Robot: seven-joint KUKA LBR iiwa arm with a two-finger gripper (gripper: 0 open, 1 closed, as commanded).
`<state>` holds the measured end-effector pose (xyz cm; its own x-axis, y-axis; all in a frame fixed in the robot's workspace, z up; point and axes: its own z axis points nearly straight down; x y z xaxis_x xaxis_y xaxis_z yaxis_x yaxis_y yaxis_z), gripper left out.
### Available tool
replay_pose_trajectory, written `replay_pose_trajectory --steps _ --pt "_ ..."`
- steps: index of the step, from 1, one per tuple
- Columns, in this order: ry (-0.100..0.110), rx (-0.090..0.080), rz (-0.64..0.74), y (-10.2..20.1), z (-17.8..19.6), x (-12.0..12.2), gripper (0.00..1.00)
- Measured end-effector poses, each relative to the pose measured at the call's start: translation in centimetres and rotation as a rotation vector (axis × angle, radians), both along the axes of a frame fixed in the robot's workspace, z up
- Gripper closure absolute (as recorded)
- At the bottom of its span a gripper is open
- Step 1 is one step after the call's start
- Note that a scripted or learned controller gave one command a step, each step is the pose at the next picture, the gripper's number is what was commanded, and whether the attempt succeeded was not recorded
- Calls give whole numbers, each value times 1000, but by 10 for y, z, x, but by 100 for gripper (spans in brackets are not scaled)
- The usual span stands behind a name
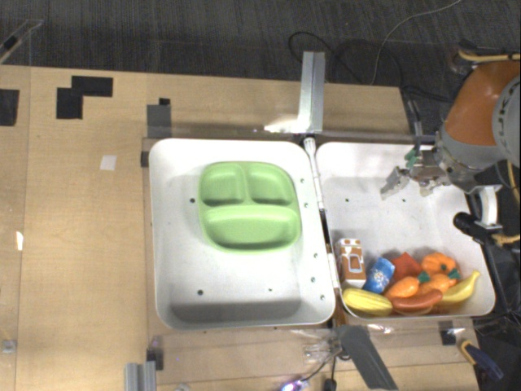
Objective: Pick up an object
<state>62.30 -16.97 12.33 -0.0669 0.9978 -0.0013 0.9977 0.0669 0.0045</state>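
Landmark: right bin [358, 177], one of two white bins side by side on the table [73, 243].

Arm: enters from the right, orange band at the far right edge. Claw [413, 177] hangs over the bin's upper half, above bare floor. Fingers look spread, pointing left and down; nothing sits between them. Claw carries no load.

Targets: all loose items crowd the bin's lower edge, well apart from the claw.
- Box [352, 259]: small, brown/white, upright, at the left end of the cluster, near the divider between bins.
- Blue item [379, 275]: just right of the box; exact type unclear.
- Banana [366, 301]: lies flat against the bin's bottom lip, below the box.
- Orange/red veg [419, 283]: piled together, touching each other; individual shapes hard to separate.
- 2nd banana [466, 287]: curved, at the right end, leaning on the bin's lower-right corner.

Probable reason for clustering: bin floor slopes toward its walls, so items settle at the low edge.

Left bin [171, 292], beside the landmark: holds a green tray [248, 204], 3 compartments, flat, roughly centred.

Status (est.): pick not yet done. Claw stands high and open, i.e. approach posture.

Next move (est.): travel toward the bin's lower edge, then descend. Box or left banana offer the clearest access; the pile risks a multi-item or glancing grip. Wall proximity limits finger clearance.
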Motion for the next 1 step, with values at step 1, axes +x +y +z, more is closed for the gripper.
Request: replay_pose_trajectory --steps 1 --pt "-5 4 -351 59 -34 -21 0"
